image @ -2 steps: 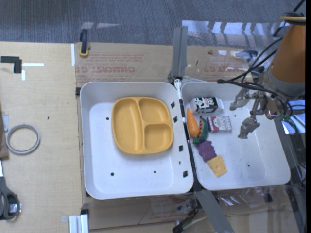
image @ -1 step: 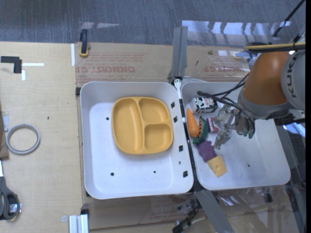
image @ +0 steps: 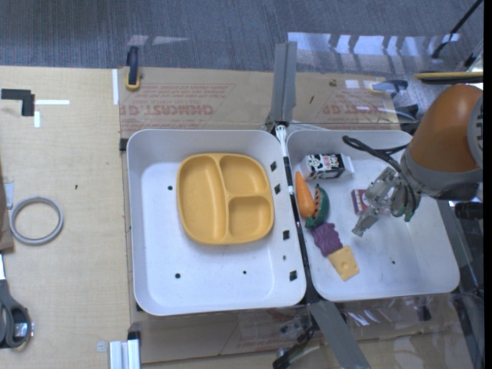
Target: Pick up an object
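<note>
Tool (image: 369,223) hangs over the right white bin (image: 430,279), fingers slightly parted, gripping nothing. Near its left wall lie an orange plastic carrot (image: 305,197), purple grape cluster (image: 328,239) and yellow cheese wedge (image: 344,263).

Bright even overhead light; soft shadows; glare on clear panel (image: 361,48) at top; focus sharp.

small toys (image: 327,229), perhaps five, right bin (image: 430,279)
</note>
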### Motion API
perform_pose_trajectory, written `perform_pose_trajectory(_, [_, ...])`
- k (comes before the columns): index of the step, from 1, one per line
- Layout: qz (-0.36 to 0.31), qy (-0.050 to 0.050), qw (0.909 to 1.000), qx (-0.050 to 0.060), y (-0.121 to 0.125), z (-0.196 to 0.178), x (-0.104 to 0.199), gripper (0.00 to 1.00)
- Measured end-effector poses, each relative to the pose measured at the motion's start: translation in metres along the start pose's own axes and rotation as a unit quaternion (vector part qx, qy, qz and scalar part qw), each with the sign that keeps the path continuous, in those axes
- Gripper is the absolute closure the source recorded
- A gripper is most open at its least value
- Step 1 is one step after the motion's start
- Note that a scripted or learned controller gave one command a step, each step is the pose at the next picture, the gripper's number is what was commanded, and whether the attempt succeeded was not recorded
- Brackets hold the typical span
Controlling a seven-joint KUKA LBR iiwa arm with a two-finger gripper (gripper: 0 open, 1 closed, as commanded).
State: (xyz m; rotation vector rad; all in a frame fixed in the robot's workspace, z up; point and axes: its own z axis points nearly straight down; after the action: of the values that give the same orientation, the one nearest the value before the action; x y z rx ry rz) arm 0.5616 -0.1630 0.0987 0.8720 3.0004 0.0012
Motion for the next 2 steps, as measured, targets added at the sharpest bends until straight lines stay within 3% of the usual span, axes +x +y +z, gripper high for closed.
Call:
perform_pose_trajectory(1, [0.233,0.000,0.9726,0.000,0.063,0.000,-0.011,0.00])
perform_pose_trajectory(2, [0.271,0.007,0.9626,0.008,0.091,0.006,-0.056,0.00])
